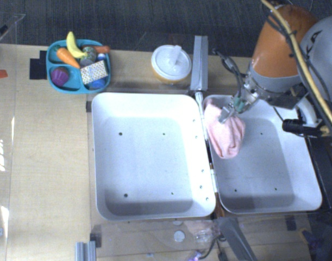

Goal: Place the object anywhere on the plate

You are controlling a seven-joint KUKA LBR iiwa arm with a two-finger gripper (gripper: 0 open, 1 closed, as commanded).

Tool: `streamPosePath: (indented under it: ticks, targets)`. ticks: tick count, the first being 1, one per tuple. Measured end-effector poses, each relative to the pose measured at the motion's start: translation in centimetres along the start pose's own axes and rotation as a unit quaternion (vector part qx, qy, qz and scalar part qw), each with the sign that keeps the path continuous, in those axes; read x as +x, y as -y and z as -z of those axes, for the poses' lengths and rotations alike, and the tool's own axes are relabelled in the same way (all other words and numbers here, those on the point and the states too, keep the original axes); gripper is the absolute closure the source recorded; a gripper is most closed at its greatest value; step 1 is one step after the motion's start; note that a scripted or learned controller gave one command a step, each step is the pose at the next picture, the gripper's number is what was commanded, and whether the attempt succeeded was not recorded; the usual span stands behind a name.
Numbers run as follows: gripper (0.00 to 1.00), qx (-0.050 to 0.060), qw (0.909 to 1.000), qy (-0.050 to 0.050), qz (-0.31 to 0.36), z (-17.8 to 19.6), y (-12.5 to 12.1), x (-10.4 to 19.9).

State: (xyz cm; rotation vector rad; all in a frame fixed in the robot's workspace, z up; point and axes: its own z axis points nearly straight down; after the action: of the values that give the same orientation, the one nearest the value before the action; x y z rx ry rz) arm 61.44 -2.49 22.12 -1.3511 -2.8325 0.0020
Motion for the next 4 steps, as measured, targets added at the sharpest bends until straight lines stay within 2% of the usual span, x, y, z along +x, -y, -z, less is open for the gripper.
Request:
streamPosePath:
  ticks: [1, 2, 3, 4]
  targets:
    - [1.0, 0.0, 0.9799, 0.0, 0.2, -1.3, -1.4, 4.9]
    - [1.0, -0.001, 0.9205, 0.0, 0.391, -0.9, -3.8, 9.0]
    - [1.0, -0.001, 0.9018, 0.0, 0.432, -1.7, -5.4, 13.6]
    - [1.0, 0.0, 0.9015, 0.0, 0.433, -1.8, -7.2, 18.3]
